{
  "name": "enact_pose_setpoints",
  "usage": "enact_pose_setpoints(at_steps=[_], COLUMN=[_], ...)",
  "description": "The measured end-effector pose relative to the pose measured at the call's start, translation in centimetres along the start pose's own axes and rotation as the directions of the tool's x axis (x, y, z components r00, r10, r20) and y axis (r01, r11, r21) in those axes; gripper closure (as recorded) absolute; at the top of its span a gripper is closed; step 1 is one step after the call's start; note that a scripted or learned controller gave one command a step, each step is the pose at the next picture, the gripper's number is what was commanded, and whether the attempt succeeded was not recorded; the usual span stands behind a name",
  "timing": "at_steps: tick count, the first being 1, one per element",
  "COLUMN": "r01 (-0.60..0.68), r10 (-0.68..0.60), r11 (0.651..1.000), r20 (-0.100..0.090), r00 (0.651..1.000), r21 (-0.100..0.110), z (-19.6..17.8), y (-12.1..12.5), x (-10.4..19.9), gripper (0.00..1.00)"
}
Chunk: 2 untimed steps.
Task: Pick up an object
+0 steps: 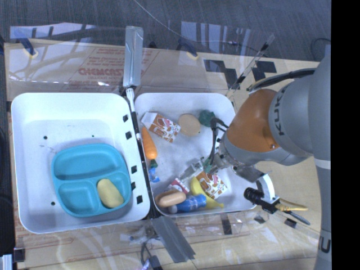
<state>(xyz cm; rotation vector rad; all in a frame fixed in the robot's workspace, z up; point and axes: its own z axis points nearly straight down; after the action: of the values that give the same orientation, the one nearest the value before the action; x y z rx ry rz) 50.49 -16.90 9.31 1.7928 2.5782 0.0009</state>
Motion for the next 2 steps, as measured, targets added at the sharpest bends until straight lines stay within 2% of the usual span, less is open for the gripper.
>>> enact_pose_setpoints(at_steps=[1,2], r01=[0.348,0.071], r10=[-0.348,-0.071], r11=[0.938,0.997], r20=[-0.001,0.002], r00=[0.938,0.997], r21=[0.0,0.0], z=[0.1,0.0], y=[5.9,4.2], x=[4.2,-5.6], gripper=[0.0,0.0])
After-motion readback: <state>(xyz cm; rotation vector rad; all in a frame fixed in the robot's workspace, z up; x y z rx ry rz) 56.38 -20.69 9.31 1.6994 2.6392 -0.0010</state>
